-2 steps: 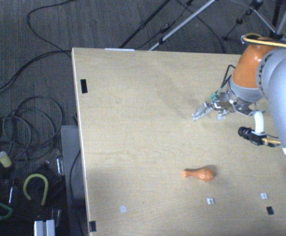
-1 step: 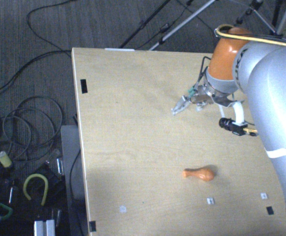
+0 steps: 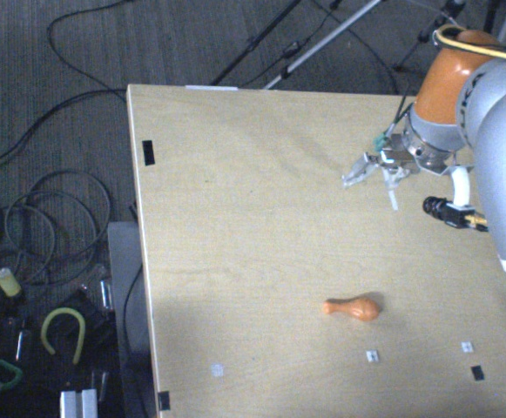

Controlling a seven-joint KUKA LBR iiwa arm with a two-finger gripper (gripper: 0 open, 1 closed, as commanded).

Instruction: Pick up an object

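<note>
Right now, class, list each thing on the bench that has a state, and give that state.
Orange pear-shaped object: lying on its side on the bench top, untouched, apart from the hand.
Hand: fingers spread open, holding nothing, raised over the bench, well away from the object.

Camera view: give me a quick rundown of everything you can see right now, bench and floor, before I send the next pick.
Bench top: one, pale wood-coloured, fills the middle and right.
Pear-shaped object: one, orange, lying on its side on the bench, lower centre-right.
Black markers: a few small ones, near the bench's left edge and lower right corner.
Cables: several, black, looped on the grey floor at left.
Green hook-shaped tool: one, on the floor, lower left.
Stand legs: light metal, on the floor beyond the bench.
Arm: one, grey with orange band, at right.
Gripper: one, silvery fingers spread, above the bench, well apart from the orange object.
</note>
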